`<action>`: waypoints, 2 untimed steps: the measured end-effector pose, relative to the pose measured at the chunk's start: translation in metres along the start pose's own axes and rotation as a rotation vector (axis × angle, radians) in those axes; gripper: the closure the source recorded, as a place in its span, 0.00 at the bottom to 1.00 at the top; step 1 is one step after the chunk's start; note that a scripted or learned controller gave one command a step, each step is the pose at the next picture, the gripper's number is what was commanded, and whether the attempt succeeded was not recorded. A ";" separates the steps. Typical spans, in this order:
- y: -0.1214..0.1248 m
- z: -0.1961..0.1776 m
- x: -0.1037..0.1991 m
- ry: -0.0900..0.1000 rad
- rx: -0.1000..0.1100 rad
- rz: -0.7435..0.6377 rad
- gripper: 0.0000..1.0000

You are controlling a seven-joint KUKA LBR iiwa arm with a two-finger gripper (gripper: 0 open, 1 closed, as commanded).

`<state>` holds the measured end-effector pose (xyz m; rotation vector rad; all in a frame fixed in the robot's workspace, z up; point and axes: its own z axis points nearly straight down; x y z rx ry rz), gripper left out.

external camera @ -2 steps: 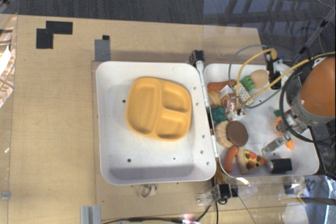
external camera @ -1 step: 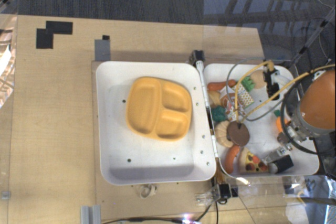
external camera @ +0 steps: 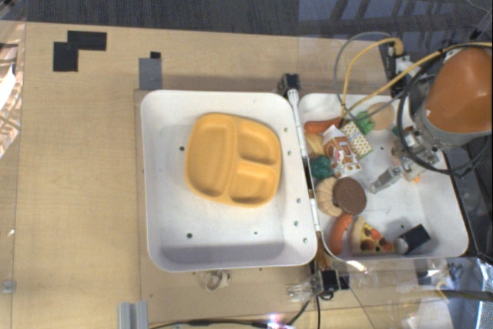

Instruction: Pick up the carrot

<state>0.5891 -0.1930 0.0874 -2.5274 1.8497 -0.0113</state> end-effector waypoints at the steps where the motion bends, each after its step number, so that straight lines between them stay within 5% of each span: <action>1: -0.043 -0.022 -0.057 -0.003 -0.002 0.123 0.00; 2: -0.046 -0.121 0.012 0.004 0.004 -0.154 0.00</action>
